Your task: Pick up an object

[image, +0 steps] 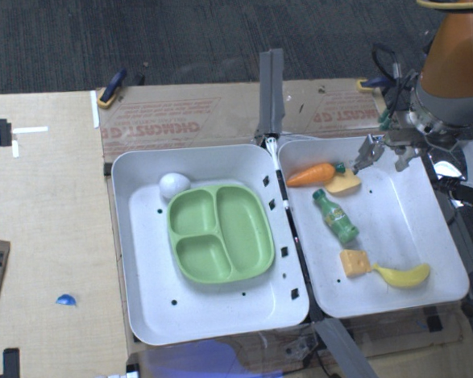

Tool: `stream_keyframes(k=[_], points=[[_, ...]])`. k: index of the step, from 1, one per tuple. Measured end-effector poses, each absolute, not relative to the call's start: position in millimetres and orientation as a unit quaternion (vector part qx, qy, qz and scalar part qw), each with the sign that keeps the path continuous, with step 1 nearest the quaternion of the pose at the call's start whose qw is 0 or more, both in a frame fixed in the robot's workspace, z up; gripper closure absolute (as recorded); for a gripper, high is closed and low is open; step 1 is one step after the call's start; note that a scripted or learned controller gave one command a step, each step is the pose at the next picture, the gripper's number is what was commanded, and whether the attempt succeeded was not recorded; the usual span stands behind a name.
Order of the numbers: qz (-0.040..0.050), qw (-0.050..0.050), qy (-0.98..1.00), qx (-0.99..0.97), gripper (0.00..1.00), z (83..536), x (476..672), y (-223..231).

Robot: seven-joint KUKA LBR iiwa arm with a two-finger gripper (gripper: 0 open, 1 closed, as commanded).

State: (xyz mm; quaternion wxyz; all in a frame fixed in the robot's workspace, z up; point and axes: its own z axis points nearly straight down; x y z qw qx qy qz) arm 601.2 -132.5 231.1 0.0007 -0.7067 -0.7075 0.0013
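Hand (386, 153) released, empty, at right bin's (434, 235) 1 o'clock corner. Carrot (311, 174) nearest, at 9 o'clock; advise descending centred, fingers across its width.

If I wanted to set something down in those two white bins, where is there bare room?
In the right bin, the floor is bare right of the green bottle, between the gripper and the banana. Its left side is crowded: carrot, bottle, two yellow-orange pieces. In the left bin, the green divided plate and white ball leave only margins, widest along the near edge.
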Motion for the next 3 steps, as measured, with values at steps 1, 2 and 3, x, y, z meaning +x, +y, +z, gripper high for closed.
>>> stream_keyframes(k=[1,2,3], points=[[0.0002,0.000,-0.753,-0.658,0.00,91.9,602.7,-95.3],[0.0006,0.000,-0.752,-0.660,1.00,100.4,602.4,-97.4],[0.0011,0.000,-0.685,-0.729,1.00,211.6,619.2,-43.3]])
